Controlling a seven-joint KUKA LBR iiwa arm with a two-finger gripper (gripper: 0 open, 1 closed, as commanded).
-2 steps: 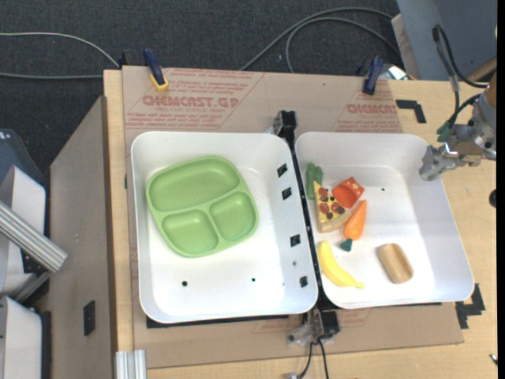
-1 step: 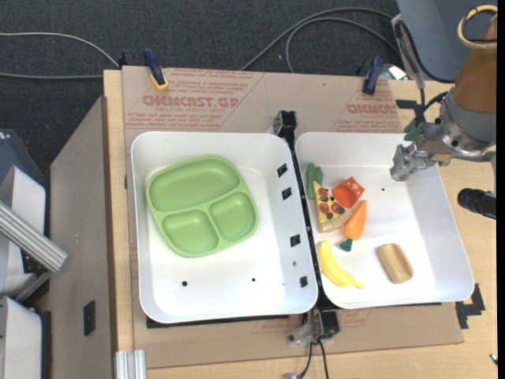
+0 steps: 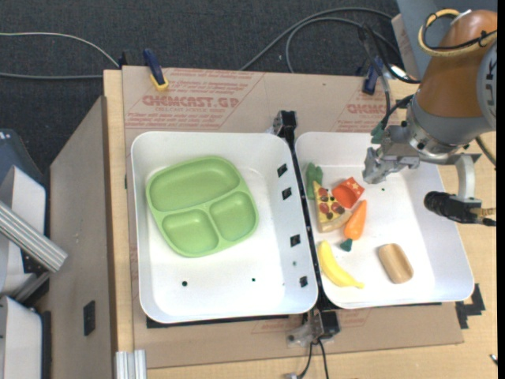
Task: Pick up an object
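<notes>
Left bin: a green divided tray lies on its floor. Right bin: a pizza slice, red block, carrot, banana and bread roll cluster at its left and near parts. The end effector hangs over the far part, just right of the red block; whether it is apart or together cannot be told. The cardboard tabletop carries both bins.

Both white bins looked like smooth plastic with a slight sheen, and the green divided tray a matt plastic. The toy banana and carrot appeared glossy moulded plastic. The bench top was matt brown printed cardboard.
</notes>
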